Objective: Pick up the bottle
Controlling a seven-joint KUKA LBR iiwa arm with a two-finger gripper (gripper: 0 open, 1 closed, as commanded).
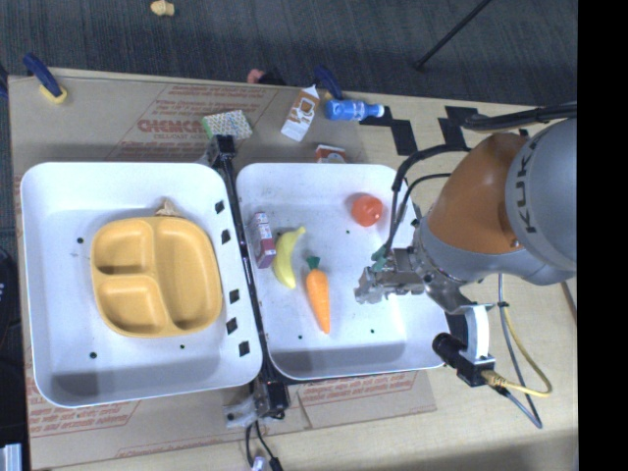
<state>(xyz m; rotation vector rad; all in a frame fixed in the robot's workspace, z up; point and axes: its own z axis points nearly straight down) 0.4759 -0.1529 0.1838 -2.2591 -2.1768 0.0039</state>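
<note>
Gripper (378, 281) low over the right bin's (324, 186) right side, finger spread impossible to tell, nothing visibly held, carrot (319, 300), banana (286, 255) and tomato (366, 209) nearby, blue bottle (351, 111) lying outside on bench behind bin, yellow tray (155, 274) in left bin (49, 263).

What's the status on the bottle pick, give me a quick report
Claw low in right bin, right of carrot, nothing seen between its fingers. Blue bottle outside bins, lying on bench beyond right bin's far wall. Untouched.
</note>
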